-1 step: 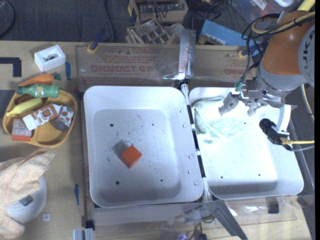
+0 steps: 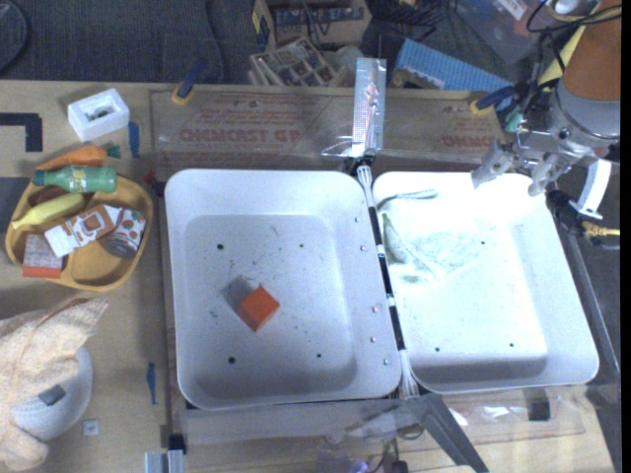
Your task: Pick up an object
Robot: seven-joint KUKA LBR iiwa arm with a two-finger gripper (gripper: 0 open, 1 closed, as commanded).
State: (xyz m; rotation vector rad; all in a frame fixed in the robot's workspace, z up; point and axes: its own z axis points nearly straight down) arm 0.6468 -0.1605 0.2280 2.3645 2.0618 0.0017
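Note:
An orange block (image 2: pixel 260 307) lies in the left white bin (image 2: pixel 197 205), a little left of its middle, with a small grey piece touching its upper left corner. My gripper (image 2: pixel 514 176) hangs over the far right corner of the right bin (image 2: pixel 562 294), well away from the block. Its two fingers (image 2: pixel 487 172) are spread apart and point down, with nothing between them.
A yellow bowl (image 2: pixel 94 269) of toy food stands left of the bins. A white box (image 2: pixel 99 114) sits behind it. A crumpled cloth (image 2: pixel 44 363) lies at the front left. A wooden board (image 2: pixel 256 126) runs behind the bins, with cables and boxes beyond.

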